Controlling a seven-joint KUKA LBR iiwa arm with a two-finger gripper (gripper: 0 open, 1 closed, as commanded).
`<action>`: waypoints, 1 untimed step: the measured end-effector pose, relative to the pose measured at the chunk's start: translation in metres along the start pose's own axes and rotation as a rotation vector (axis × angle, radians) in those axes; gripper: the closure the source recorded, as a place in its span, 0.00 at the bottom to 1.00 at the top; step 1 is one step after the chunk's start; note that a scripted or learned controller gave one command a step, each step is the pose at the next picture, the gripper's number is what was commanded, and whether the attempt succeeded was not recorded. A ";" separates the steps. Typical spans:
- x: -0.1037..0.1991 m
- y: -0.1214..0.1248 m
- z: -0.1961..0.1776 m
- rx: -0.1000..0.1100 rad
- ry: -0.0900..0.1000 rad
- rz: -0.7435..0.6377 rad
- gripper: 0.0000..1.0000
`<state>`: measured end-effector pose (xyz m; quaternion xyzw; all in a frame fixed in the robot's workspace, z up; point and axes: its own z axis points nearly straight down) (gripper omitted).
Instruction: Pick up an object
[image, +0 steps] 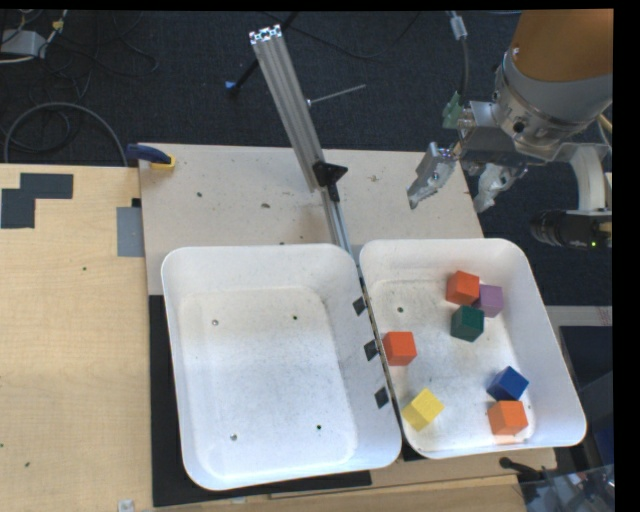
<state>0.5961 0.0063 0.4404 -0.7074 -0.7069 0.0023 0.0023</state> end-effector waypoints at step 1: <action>0.039 0.056 0.005 -0.006 0.000 -0.004 0.00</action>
